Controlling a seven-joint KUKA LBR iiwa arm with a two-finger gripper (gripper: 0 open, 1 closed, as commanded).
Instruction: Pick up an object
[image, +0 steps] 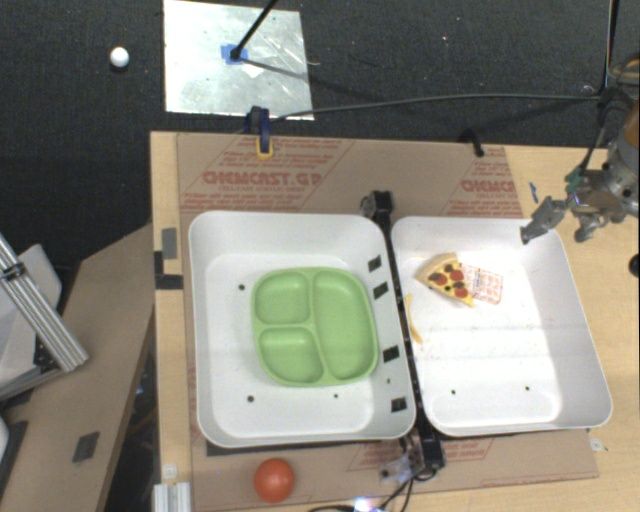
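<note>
One gripper (562, 222) hangs over the far right corner of the right bin (560, 370), its two fingers spread apart with nothing between them. One pizza slice toy (448, 277) lies in that bin's far left part beside one small card (484, 285). One green divided tray (314, 325) sits in the left bin (215, 300); one orange ball (273, 479) rests on the near bench.

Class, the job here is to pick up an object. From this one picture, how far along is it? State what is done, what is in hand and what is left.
Nothing looks done: the pizza slice toy lies in the right bin, beside a small card. In hand: the tool hangs open over that bin's far right corner, with nothing between its fingers. Left: reaching an object, closing on it and lifting. The green tray sits in the left bin.
</note>
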